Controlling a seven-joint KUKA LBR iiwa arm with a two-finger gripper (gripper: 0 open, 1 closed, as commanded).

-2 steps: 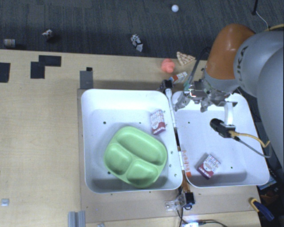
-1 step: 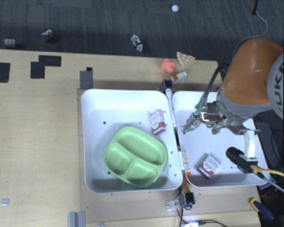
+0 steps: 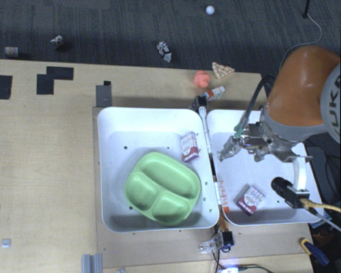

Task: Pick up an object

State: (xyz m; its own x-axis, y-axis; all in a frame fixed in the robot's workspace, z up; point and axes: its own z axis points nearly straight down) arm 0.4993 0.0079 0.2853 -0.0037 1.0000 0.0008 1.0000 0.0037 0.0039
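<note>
Along the top runs a dark carpeted floor (image 3: 106,26) with small bits of litter scattered on it, among them a white ball (image 3: 210,9). Below it lies the pale wooden bench (image 3: 48,170), marked at its far left with black rectangular patches (image 3: 53,79).

The left bin (image 3: 106,160) holds a green divided plate (image 3: 162,186), tilted against the near wall, and a small red-and-white packet (image 3: 189,146) standing close to the right wall. Behind the bins, on the bench, rest a pink ball (image 3: 202,79), a wedge-shaped toy like a pizza slice (image 3: 222,70) and a small tube (image 3: 215,94).

The right bin (image 3: 224,128) contains a second red-and-white packet (image 3: 251,199) lying flat near its front wall. The pincer (image 3: 228,150) hangs over the middle of this bin, apart from that packet, its fingers spread and pointing left with nothing between them. The grey arm (image 3: 319,106) with its orange band (image 3: 301,85) fills the right upper corner.
</note>
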